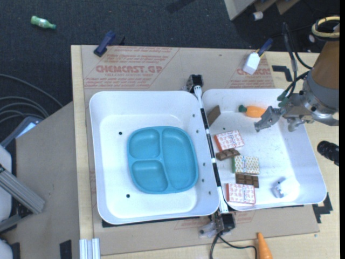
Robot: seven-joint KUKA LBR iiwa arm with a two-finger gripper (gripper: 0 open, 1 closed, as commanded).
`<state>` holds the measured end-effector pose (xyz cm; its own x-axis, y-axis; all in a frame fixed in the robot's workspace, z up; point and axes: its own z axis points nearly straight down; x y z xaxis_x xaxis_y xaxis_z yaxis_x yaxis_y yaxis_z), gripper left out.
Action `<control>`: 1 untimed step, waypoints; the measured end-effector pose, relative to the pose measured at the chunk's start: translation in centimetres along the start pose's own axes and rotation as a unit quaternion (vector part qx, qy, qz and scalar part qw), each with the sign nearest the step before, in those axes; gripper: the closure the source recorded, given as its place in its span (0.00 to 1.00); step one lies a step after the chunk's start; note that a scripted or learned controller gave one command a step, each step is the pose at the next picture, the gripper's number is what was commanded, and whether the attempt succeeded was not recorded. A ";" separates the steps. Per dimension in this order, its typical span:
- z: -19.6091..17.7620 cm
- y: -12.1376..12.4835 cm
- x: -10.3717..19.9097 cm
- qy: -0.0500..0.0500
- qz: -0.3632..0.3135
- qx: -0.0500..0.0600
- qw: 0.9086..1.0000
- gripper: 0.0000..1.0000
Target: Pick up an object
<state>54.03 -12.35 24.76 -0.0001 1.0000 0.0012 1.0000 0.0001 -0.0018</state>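
Step in hand: judged to be the approach to a pick; nothing sits between the fingers.
Gripper: the gripper (280, 117) hangs over the upper part of the right bin (315, 169), reaching in from the right.
Jaws: spread apart and holding nothing, as far as the slanted view allows.
Nearest candidate: an orange carrot-shaped toy (253, 111) lies near the top wall of the right bin, just beside the fingertips on their upper left.
Other candidates: a red-and-white patterned packet (229, 140), a dark brown bar (226, 154), a green-patterned packet (247, 164), a brown chocolate-like block (247, 180), a second red-and-white packet (241, 193) and a small grey metal piece (278, 188).
Technique: centre the fingers over one item, well apart from its neighbours. The packets lie flat and close together, so they will probably give a poor hold. The carrot-shaped toy, rounded and standing alone, appears the better choice.
Risk: the toy lies near the bin wall; a finger could strike the wall or push the toy away.
Left bin: the left bin (102, 144) holds a blue three-compartment plate (161, 158).
Surface: both bins rest on a brown board (135, 63) printed with red lettering.
Room: dark carpet (54, 4) surrounds the bench, with cables at the left.
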 end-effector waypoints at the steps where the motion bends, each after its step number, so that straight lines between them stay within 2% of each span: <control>1: 8.5 -3.3 2.9 0.000 0.001 0.001 1.000 0.00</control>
<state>50.69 -9.47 16.26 0.0009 1.0000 0.0013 1.0000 -0.0009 -0.0030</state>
